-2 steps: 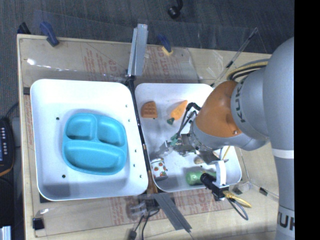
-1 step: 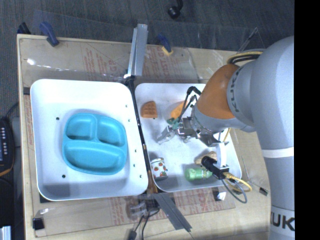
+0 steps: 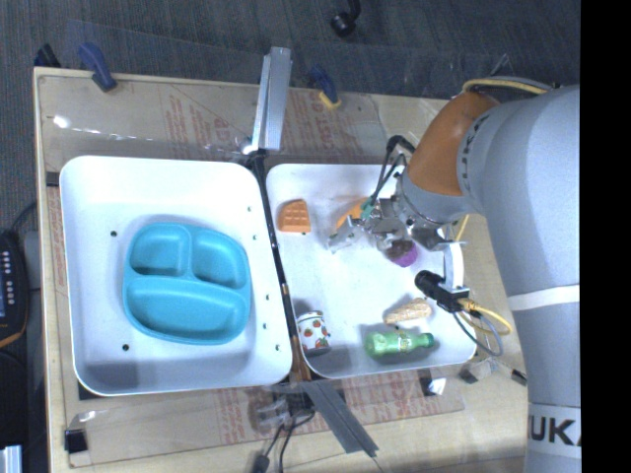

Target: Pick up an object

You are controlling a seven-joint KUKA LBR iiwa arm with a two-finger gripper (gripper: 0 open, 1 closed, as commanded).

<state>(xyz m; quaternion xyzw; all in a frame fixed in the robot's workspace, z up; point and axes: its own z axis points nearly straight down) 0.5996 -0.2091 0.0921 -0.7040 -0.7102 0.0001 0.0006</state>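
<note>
Grey metal gripper (image 3: 347,233) is hanging over the small orange plastic toy (image 3: 347,215); I cannot tell its jaw state. Toy seems light, stiff; take its middle.

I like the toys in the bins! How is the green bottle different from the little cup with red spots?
The green bottle is green all over; the cup is white with red spots. The bottle lies on its side; the cup looks upright. The bottle is longer than the cup. Both sit near the front edge of the right bin.
</note>
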